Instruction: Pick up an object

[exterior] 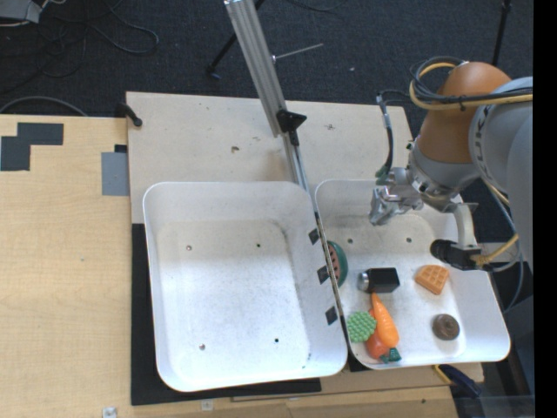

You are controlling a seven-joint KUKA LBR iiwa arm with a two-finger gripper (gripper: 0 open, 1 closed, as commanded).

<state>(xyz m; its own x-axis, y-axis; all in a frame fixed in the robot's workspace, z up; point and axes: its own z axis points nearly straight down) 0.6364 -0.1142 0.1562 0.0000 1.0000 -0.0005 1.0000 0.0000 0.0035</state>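
Hand [385,209] hangs over the right bin [487,338], wrist bent down; finger spread unclear.

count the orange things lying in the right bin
2: a waffle near the bin's right side, and a carrot at the front beside a green piece. More could hide beneath those.
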